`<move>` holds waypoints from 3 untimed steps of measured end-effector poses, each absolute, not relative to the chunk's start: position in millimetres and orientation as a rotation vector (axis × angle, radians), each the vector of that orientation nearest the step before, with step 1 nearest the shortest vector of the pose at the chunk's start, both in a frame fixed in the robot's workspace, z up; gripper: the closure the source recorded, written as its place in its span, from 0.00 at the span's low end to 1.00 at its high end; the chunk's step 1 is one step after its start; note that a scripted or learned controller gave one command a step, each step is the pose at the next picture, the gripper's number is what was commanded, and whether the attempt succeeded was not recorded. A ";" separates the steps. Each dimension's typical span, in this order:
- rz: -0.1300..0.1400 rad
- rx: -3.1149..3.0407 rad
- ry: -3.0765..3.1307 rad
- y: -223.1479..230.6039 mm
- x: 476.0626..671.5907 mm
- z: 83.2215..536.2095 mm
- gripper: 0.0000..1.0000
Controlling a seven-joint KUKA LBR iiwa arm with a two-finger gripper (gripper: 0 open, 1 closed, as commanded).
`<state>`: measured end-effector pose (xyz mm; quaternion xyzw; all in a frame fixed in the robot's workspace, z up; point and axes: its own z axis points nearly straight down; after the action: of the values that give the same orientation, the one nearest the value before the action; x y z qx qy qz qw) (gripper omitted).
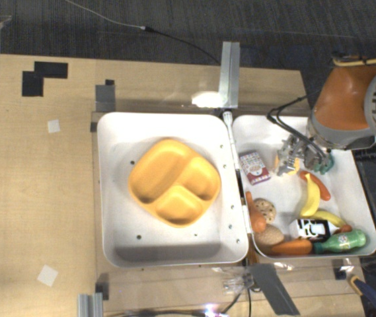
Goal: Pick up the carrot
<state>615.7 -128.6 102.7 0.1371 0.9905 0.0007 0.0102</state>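
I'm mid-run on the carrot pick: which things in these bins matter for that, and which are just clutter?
For the job:
- carrot, at the right bin's near edge
- claw, above the right bin's far half

Lying about:
- yellow divided plate in the left bin
- banana
- green bottle
- small red-and-white packet
- cookie

The grey KUKA iiwa arm (356,107) is reaching in from the right, its orange band sitting just above the wrist. The two-finger gripper (298,158) is pointing down over the upper part of the right bin (361,183), gripping nothing visible.
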 end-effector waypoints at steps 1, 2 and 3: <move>-0.001 -0.149 3.127 -114.4 616.7 118.3 1.00; -0.008 -1.101 2.929 -121.9 602.7 100.6 1.00; -0.009 -0.968 2.975 -192.8 636.9 89.7 1.00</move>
<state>636.9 -192.8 89.7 -0.3095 0.9509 -0.0029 0.0064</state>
